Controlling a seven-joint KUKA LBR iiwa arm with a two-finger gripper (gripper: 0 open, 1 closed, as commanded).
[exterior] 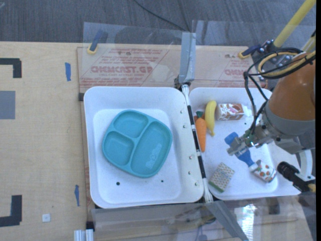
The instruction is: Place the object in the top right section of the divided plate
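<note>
Teal and three-sectioned, the divided plate (137, 143) lies in the middle of the left bin (95, 104), toward the tabletop's (40, 134) centre. In the right bin (288, 189), the end effector (239, 145) hangs low just above a blue object (242, 151), its grip too unclear to tell. A carrot (201, 133) and banana (210, 116) lie along that bin's left edge, a small carton (230, 111) near its far edge, a patterned block (221, 176) near its front edge.

One fixed overhead camera, angled down across both bins (95, 102).
</note>
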